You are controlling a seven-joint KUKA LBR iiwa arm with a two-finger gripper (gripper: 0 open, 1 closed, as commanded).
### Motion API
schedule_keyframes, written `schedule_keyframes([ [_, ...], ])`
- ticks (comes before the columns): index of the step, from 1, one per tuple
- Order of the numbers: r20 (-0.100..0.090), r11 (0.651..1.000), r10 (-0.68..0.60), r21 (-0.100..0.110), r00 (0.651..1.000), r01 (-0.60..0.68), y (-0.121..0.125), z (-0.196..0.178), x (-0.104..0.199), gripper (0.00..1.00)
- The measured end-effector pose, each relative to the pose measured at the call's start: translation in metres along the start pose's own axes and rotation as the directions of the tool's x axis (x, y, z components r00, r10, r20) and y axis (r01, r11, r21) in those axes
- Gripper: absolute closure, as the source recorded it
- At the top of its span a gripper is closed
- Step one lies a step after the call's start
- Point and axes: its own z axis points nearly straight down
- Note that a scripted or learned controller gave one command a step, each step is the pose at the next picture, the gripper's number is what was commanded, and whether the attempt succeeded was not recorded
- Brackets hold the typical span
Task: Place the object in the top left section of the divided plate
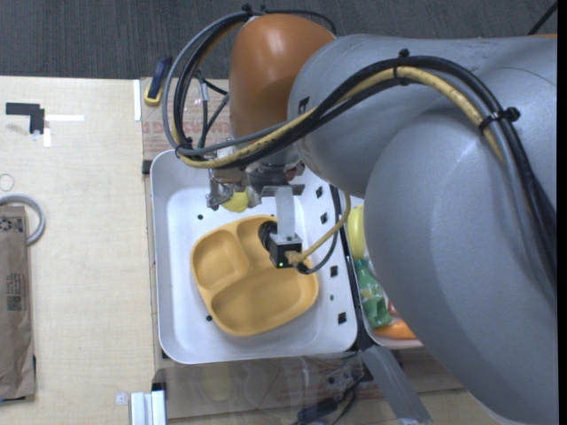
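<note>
A yellow divided plate [252,282] lies in the left white bin [173,264], with two smaller sections on its upper side and one large section below. My gripper [235,193] hangs just beyond the plate's upper rim. A small yellow object [236,203] shows right under it, close to the rim; whether it is gripped or resting on the bin floor cannot be made out. The arm covers part of the plate's upper right section.
The arm hides most of the right bin, where a yellow item [356,228], a green packet [372,297] and something orange [400,329] peek out. On the bench to the left lie a brown paper bag [13,299] and a black piece [27,113].
</note>
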Motion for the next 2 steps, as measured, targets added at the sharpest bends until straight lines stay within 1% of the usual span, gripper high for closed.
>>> schedule_keyframes([
  [1, 0.000, 1.000, -0.002, 0.001, 1.000, 0.002, -0.096, 0.067, 0.002, 1.00],
  [2, -0.001, 0.994, 0.112, 0.001, 0.994, -0.112, -0.112, 0.056, -0.036, 1.00],
])
